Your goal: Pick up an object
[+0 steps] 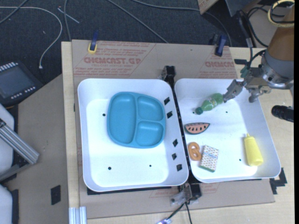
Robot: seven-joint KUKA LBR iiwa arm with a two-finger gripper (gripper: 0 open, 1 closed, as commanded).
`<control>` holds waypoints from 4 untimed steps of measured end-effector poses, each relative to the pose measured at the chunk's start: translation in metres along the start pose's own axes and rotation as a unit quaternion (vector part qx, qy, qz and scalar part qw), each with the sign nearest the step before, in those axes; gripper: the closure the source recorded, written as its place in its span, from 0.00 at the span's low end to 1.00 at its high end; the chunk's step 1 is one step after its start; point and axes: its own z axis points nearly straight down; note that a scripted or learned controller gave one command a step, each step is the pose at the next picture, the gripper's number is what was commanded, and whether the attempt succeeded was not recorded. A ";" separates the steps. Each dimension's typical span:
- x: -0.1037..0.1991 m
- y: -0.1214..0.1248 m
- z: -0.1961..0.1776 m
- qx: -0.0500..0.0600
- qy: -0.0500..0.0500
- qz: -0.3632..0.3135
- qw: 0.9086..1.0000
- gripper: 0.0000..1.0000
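End effector (pixel 243 91) beside green bottle (pixel 210 102)

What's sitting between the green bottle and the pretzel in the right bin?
The watermelon slice lies between the green bottle above and the pretzel below, apart from both, on the right bin's floor in the camera view.

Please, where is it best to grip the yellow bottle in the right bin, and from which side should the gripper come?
Probably at the middle of the yellow bottle, coming straight down from above. It lies flat with its long axis running up and down the picture, so the fingers would close across its narrow width. The bin wall stands close on its right, leaving little room there, so a slight offset leftward seems safer.
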 end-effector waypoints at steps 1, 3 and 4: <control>0.000 0.003 -0.008 -0.007 -0.001 -0.002 1.000 0.00; 0.010 -0.002 0.110 -0.003 0.000 -0.001 1.000 0.00; 0.011 -0.002 0.142 -0.005 -0.001 -0.001 1.000 0.00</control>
